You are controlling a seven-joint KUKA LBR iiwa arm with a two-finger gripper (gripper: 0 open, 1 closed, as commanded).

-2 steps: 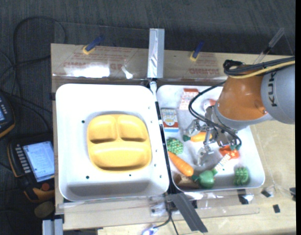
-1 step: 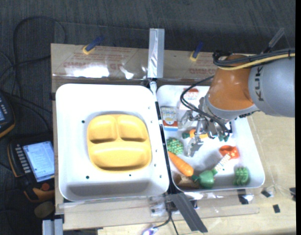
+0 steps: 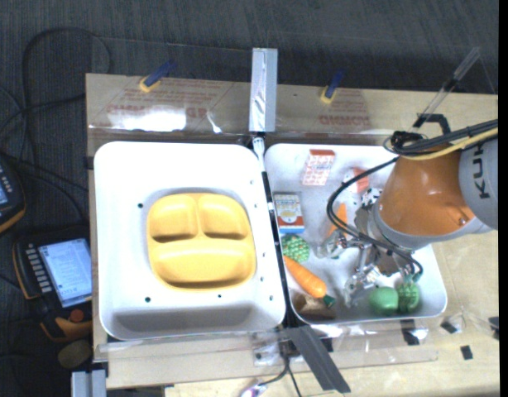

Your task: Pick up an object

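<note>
The tabletop [image 3: 469, 337] spreads under everything, carrying two white bins side by side. The left bin [image 3: 122, 222] lies well away from the claw on its left and holds a yellow divided tray [image 3: 202, 238]. The right bin [image 3: 436, 292] lies beneath the arm [image 3: 424, 201], whose orange band hangs over its middle. The claw [image 3: 361, 281] reaches down near the bin's front edge; whether it is apart or together, I cannot tell. Just to its right, touching or nearly so, sits a green object [image 3: 385, 299]. To its left lies a carrot [image 3: 306, 278], and beyond that a cluster of green peas [image 3: 295, 246] and a small carton [image 3: 288, 209]. Farther back from the claw lies a red-and-white packet [image 3: 318, 169].
</note>
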